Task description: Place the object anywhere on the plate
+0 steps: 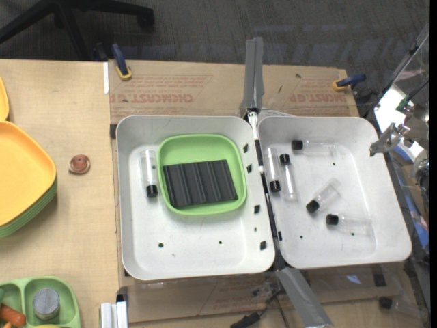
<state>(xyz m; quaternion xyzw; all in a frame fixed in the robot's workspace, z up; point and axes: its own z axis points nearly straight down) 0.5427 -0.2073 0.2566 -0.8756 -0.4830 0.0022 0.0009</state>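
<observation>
On the worktop [82, 203], the left bin [198, 255] carries a green plate [201, 149] with a dark ribbed insert [201, 183], set there as the drop target. One clear vial [149, 173] lies just beside the plate's left rim, off it, so it likely doesn't count as placed. The right bin [341, 244] serves as the supply: several black-capped vials [322, 198] lie scattered flat, well apart from the plate. At the far right edge the claw [388, 139] hangs outside the bins; whether it is spread or pressed together I cannot tell.
</observation>
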